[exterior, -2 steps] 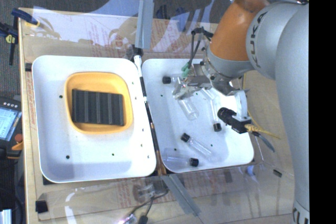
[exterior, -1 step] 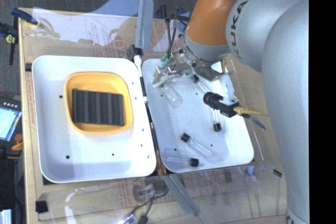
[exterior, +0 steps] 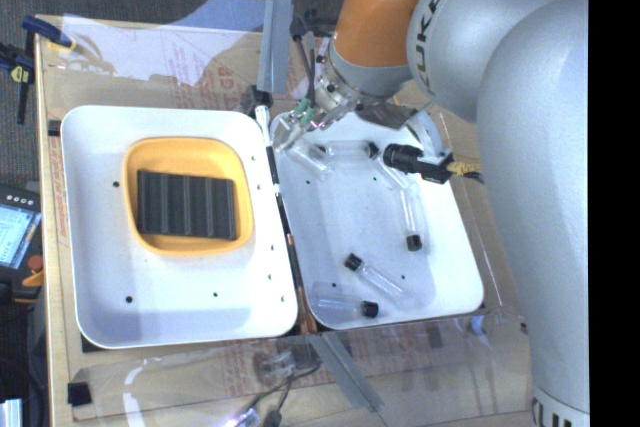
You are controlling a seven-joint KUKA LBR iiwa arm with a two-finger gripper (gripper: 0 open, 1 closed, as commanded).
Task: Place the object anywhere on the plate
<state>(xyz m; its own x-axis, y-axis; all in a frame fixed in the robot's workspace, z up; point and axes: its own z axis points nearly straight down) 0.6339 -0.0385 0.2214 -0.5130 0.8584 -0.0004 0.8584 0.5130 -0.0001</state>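
**Pick phase: arm low at the right bin's far left corner, plate not yet loaded**

Nearest the camera, along the right bin (exterior: 455,290) at about 6 o'clock, a clear vial with a black cap (exterior: 340,303) lies against the near wall. Just beyond it, near the bin's centre, a second vial (exterior: 368,271) lies slantwise. At 3 o'clock a third (exterior: 410,215) lies lengthwise, cap toward the near side. At 12 o'clock a fourth (exterior: 342,151) lies close under the wrist.

Left bin (exterior: 90,315): the yellow plate (exterior: 185,155) sits at centre with a dark ribbed insert; no vial rests on it.

Farthest: the gripper (exterior: 296,125) is low at the right bin's 11 o'clock corner, beside the divider. Something clear shows near its tip, but whether that is a vial or part of the tool I cannot tell; nor can I tell whether the tool is wide, narrow or holding.

Judgement: grasp step in hand, transfer not begun. Next move calls for a confirmed hold, a lift clear of the bin walls, then a carry toward 9 o'clock over the divider and a release above the plate.
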